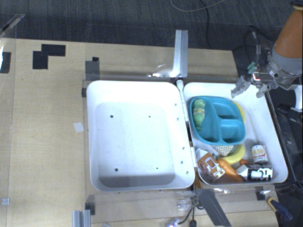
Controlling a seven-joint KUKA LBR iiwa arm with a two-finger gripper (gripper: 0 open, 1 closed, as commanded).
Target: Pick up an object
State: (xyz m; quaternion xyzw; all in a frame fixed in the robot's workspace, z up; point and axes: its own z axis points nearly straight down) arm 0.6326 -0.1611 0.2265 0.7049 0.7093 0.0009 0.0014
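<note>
Blue tray [218, 120] sits below-left of the open, empty end effector [249, 87]; crowded clutter risks a glancing miss.

The arm [289, 37] reaches in from the right, orange band uppermost, its gripper [250, 87] pointing down-left with fingers spread apart, holding nothing.

A pale wooden bench [42, 126] bears two white bins [135, 136] side by side.
</note>
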